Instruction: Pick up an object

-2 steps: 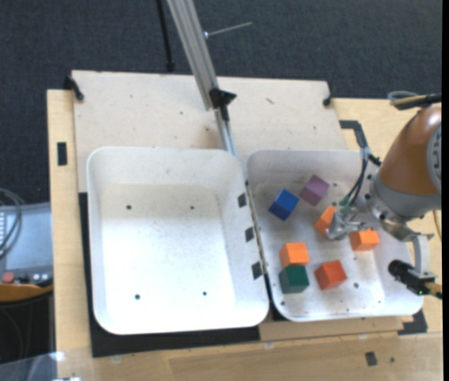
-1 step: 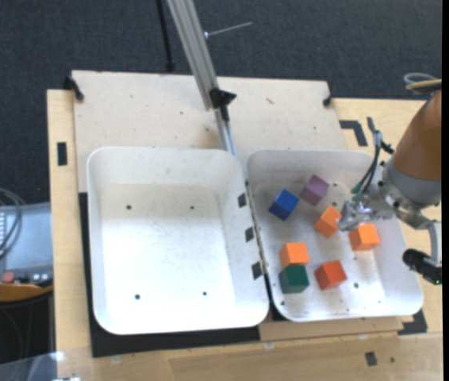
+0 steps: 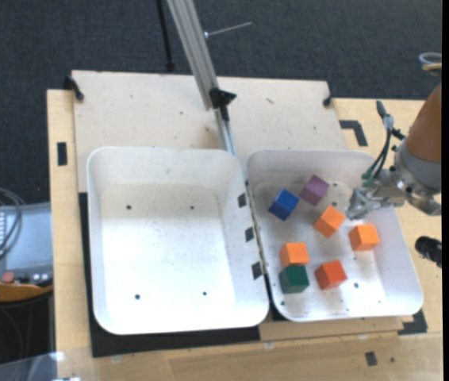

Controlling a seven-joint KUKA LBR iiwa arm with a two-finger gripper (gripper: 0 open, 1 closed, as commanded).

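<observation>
Currently your jaws [image 3: 358,205] hang low over the right bin [image 3: 399,292], near its far right side, just beside an orange cube [image 3: 329,221] and above another orange cube [image 3: 364,236], though you cannot tell from this view whether they are apart or together, and nothing shows between them. You will find the other blocks in that same bin: a purple cube [image 3: 315,189], a blue cube [image 3: 284,205], a third orange cube [image 3: 294,253] touching a green cube [image 3: 293,279], and a red-orange cube [image 3: 331,275]. Your left bin [image 3: 97,236] sits beside it on the bench [image 3: 64,236].
</observation>
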